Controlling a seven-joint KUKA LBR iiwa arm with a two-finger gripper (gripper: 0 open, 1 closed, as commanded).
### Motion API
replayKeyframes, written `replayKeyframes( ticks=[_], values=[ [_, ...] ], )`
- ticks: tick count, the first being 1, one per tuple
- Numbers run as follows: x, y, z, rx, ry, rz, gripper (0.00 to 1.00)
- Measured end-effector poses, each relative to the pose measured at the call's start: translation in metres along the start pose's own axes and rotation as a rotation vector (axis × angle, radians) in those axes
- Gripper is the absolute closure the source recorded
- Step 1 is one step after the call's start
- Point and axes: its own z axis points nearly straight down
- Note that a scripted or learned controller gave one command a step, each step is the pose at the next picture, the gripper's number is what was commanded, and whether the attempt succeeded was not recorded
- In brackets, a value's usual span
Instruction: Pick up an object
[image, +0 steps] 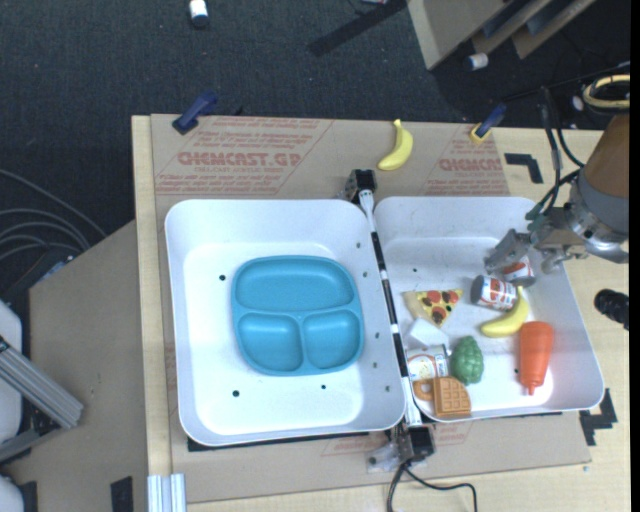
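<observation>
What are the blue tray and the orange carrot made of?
The blue tray looks like smooth moulded plastic: one even colour, rounded edges, three pressed-in sections. The carrot also looks like plastic, a toy, judging by its flat orange colour and soft shine, though rubber is possible.

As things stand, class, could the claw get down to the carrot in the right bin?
Probably yes. The carrot lies uncovered near the bin's right wall, touched only by the banana at its top; the claw hovers just beyond.
</observation>
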Motion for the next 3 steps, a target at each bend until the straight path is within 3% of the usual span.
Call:
replayKeyframes(
  ticks=[1, 2, 3],
  values=[
    [-0.007, 0.054, 0.094, -0.018, 0.001, -0.006, 0.00],
    [0.020, 0.099, 0.111, -0.003, 0.001, -0.002, 0.00],
    [0.017, 0.099, 0.111, -0.001, 0.002, -0.002, 0.00]
  ],
)
